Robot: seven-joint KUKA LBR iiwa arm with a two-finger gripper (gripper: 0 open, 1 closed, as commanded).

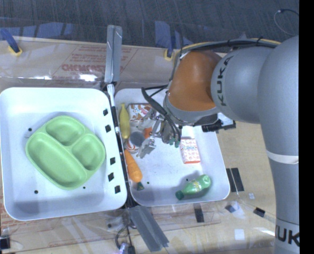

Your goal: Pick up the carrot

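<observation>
Camera view looks down on the grey arm (pixel 262 83) reaching in from the right, its orange band (pixel 191 81) bent over the right bin (pixel 212 142) and the wrist pointing down toward that bin's left half. Its end effector (pixel 156 136) hangs low among the clutter near the bin's upper left; whether it is apart or together I cannot tell, since metal parts and cables blur into the items under it, and nothing is clearly gripped.

The carrot (pixel 134 166) lies along the right bin's left wall, lengthwise, just below and left of the end effector. A yellow banana-like piece (pixel 124 121) lies against the same wall above it. A small red-and-white box (pixel 189 151) sits to the right of the end effector, and a green bottle (pixel 194 187) rests near the lower right corner. Bare bin floor lies between the carrot and the bottle.

The left bin (pixel 19 194) holds a green divided plate (pixel 65 151).
</observation>
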